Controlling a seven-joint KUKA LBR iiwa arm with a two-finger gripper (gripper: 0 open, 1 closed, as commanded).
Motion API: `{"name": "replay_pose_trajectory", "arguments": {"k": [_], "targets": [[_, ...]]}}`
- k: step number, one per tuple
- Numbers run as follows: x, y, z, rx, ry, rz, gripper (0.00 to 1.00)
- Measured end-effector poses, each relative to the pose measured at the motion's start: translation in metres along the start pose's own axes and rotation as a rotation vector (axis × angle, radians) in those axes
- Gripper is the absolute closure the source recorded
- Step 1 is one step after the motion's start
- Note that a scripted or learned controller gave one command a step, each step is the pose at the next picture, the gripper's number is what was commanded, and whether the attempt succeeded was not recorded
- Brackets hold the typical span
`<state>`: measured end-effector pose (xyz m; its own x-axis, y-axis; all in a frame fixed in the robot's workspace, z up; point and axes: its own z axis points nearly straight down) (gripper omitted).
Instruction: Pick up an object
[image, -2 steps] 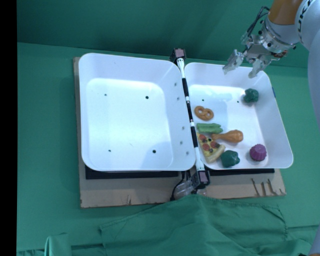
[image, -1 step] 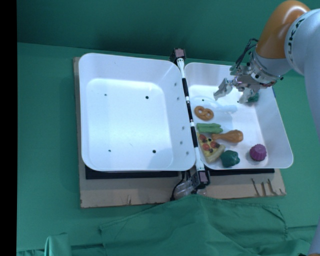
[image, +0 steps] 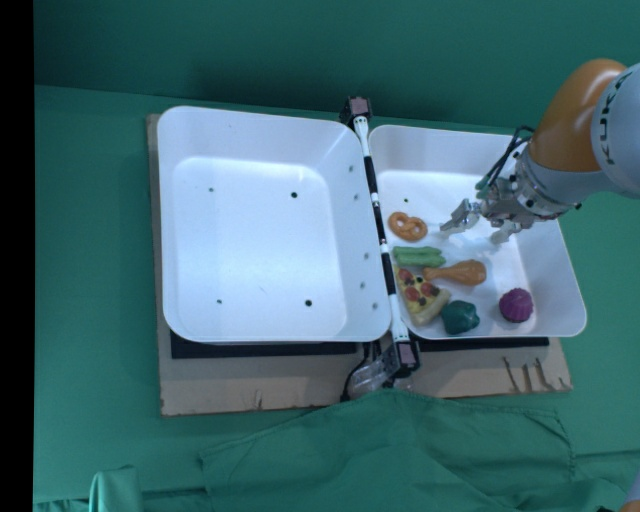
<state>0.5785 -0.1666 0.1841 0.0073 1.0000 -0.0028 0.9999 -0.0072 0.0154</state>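
**Operator:** I've got the two-finger gripper (image: 478, 226) hanging over the right-hand shallow white plastic bin (image: 560, 270), in its upper middle. The fingers stand apart, one toward the left at the silvery tip, one toward the right, and nothing sits between them.

**Spotter:** So which piece lies nearest?

**Operator:** The toys are all clustered in the lower left of that bin. I'd judge the orange-brown toy drumstick (image: 460, 271) the closest: it lies just below the claw and slightly left. Its long axis runs nearly left to right across the view, thick end to the right, thin end pointing toward the divider.

**Spotter:** And the others?

**Operator:** The small brown toy pretzel (image: 407, 227) is off to the claw's left, about level with it, near the divider. The green toy bean pod (image: 418, 256) touches or nearly touches the drumstick's thin end. The toy pizza slice (image: 421, 294), dark green toy pepper (image: 460, 317) and purple round toy (image: 516, 304) lie farther down.

**Spotter:** Does the finger line suit the drumstick?

**Operator:** As I read it, no. The fingers open roughly along the same left-right line as the drumstick, so I'd expect to turn the wrist to close across its narrow width.
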Motion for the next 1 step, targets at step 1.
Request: {"name": "replay_pose_trajectory", "arguments": {"k": [1], "targets": [[0.006,-0.0718,-0.003,-0.006,-0.005,-0.001,0.0]]}}
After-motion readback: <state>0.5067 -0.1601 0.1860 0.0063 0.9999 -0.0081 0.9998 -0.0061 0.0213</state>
